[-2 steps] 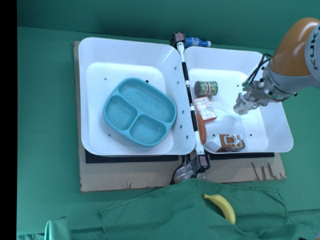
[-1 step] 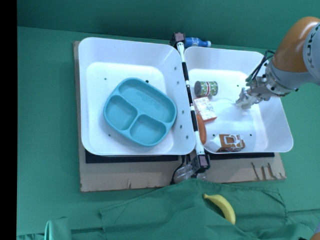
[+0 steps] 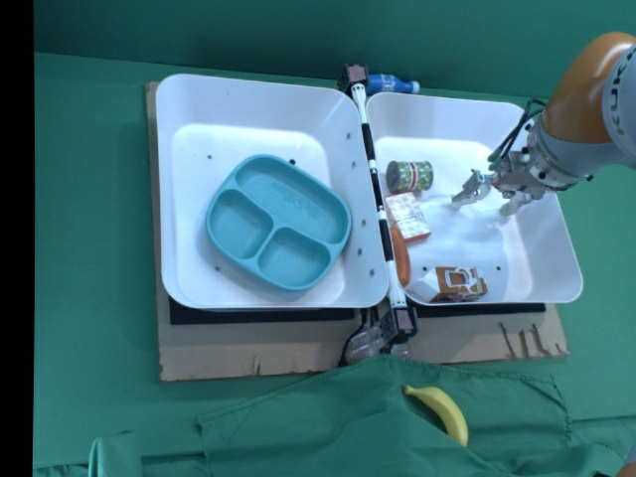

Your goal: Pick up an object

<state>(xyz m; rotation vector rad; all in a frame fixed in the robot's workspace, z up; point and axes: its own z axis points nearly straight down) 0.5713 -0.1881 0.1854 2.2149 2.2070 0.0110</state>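
A: Where is the gripper [image 3: 494,192] now?

B: It is above the right bin [image 3: 556,256], in its far right part. The fingers are spread apart, and nothing is between them.

A: And the objects to pick?

B: All lie along the left wall of the right bin. A small can [image 3: 409,176] is farthest back, then a red-white packet [image 3: 407,217], an orange sausage-like piece [image 3: 402,263], and a small carton [image 3: 457,283] near the front wall. They are well apart from the gripper.

A: And left of that bin?

B: The left bin [image 3: 199,117] holds a teal divided plate [image 3: 278,223].
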